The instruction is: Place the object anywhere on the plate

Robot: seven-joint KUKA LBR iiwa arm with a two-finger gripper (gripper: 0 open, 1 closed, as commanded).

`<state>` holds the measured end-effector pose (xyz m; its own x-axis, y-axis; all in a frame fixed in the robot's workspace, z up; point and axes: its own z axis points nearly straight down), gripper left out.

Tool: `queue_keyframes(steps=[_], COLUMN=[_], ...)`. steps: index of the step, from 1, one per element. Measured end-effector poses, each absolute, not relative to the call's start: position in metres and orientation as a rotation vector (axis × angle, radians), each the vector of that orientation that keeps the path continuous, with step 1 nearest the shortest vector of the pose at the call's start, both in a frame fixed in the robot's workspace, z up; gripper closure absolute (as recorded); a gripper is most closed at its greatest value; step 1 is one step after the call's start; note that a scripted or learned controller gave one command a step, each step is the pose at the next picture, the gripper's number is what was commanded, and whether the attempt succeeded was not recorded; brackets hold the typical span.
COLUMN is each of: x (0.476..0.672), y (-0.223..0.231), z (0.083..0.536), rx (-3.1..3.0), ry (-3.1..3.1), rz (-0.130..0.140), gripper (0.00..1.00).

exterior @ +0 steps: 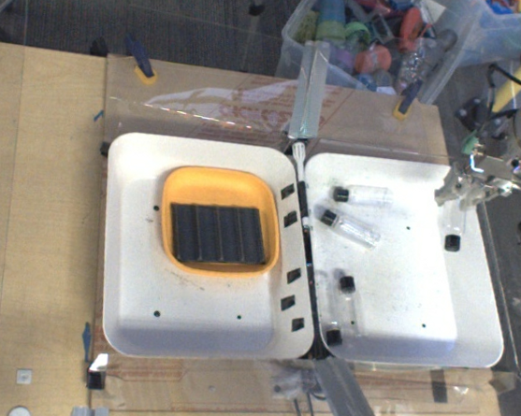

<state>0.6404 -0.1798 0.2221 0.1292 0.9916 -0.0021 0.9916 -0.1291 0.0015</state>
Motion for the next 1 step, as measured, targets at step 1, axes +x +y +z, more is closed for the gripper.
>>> queue_keyframes(steps=[1], x=[0.6680], y=[-0.1856], z=[0.2160], rx=[2.098], ry=[2.332], rz=[0.001], gripper=[1.00])
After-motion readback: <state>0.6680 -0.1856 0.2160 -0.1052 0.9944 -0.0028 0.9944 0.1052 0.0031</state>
